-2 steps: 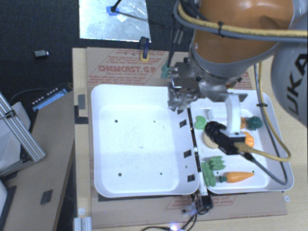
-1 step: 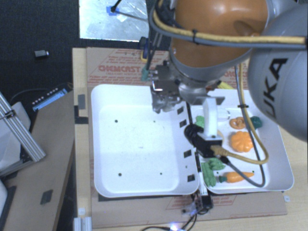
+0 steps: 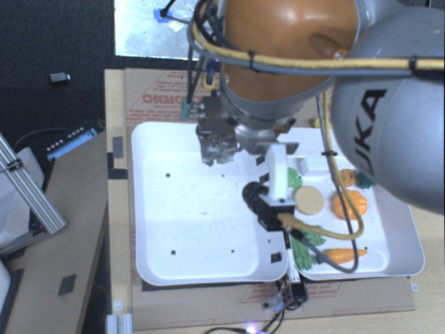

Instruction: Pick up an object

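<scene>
The grey arm point(image 3: 389, 103) with its orange band point(image 3: 285, 26) reaches in over the bench and covers much of the far side of both bins. Its gripper point(image 3: 219, 148) hangs above the far part of the left bin point(image 3: 142, 207), over bare white floor. From this angle the bulk of the wrist hides its working end, so I cannot tell whether it is open or closed, and nothing can be seen held in it.

Every object that could be picked lies in the right bin point(image 3: 411, 256), to the right of the gripper and nearer the camera than it. Closest is a small green piece point(image 3: 295, 180), partly behind a white bracket point(image 3: 279, 176) on the arm. Just beyond that is a tan round disc point(image 3: 310, 201), and right beside the disc sits an orange pumpkin-shaped toy point(image 3: 349, 204). A smaller orange and green piece point(image 3: 353, 179) lies a little farther back from the pumpkin. Well apart from the gripper, toward the near rim of that bin, a carrot point(image 3: 342, 255) lies on its side next to a leafy green toy point(image 3: 307, 245) (their exact contact is hard to judge).

A yellow cable point(image 3: 338, 179) loops down from the arm across these objects, ending at a black fitting point(image 3: 259, 202) that sits over the divide between the bins
</scene>
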Available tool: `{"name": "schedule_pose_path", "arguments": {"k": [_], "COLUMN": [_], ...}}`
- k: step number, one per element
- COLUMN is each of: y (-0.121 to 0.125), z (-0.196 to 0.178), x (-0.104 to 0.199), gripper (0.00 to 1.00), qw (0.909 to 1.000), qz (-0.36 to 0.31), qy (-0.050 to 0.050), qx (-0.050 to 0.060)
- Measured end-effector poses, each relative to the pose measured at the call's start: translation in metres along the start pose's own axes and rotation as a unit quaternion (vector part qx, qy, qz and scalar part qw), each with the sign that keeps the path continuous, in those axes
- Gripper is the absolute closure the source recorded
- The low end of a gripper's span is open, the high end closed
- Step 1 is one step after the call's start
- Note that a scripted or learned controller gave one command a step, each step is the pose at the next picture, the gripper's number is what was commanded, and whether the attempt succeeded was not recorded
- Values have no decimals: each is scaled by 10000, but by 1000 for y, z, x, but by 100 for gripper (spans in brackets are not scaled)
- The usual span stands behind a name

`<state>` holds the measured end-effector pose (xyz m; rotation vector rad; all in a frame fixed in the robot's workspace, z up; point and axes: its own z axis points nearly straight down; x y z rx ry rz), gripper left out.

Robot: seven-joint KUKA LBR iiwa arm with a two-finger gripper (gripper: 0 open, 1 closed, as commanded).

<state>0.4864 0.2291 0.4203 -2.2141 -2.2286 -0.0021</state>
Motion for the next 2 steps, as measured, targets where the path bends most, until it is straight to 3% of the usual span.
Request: {"name": "schedule_pose_path", "arguments": {"k": [1,2], "y": [27,83], "z": [2,-5], "x": [5,3], "gripper": [100,100], "qw": [10000,10000], "qz": [27,38], "qy": [-2,-5], "qx": [-11,-18]}}
